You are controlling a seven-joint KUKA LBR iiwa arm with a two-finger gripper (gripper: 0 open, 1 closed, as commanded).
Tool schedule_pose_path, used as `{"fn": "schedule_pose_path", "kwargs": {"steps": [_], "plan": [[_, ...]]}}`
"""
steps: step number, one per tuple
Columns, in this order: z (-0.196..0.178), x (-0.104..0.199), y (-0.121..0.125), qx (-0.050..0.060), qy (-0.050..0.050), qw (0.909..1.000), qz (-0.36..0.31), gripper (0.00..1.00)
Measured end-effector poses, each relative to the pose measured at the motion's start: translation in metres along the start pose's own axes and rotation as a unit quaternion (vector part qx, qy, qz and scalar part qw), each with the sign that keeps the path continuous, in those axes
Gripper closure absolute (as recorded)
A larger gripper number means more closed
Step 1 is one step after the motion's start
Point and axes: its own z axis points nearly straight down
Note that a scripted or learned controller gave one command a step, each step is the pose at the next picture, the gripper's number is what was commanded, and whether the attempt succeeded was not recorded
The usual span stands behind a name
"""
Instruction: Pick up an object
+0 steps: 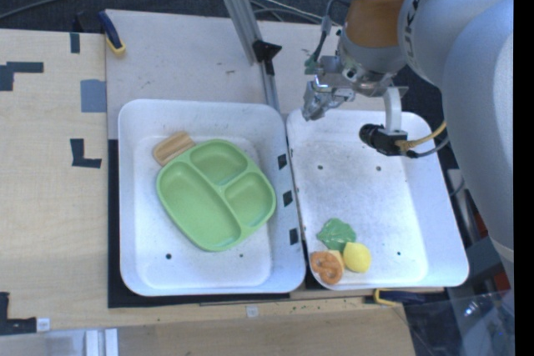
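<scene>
My gripper (315, 107) hangs over the far left corner of the right bin (417, 204), well away from the objects. Nothing shows between its fingers. At that bin's near edge lie three small things close together: a green leafy piece (335, 233), a yellow lemon (357, 258) and an orange pretzel-like piece (326, 266). In the left bin (138, 179) lies a green divided tray (215, 193), with a tan flat piece (173, 147) touching its far left edge.
A slanted metal post (238, 8) rises behind the bins, close to the gripper's left. A black cable clip (380, 137) hangs from the arm over the right bin. A blue and yellow clamp (111, 32) sits at the bench's far left.
</scene>
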Motion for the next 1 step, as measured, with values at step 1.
{"fn": "schedule_pose_path", "kwargs": {"steps": [1], "plan": [[0.0000,0.0647,-0.0068,0.000,0.000,1.0000,-0.001,1.00]]}}
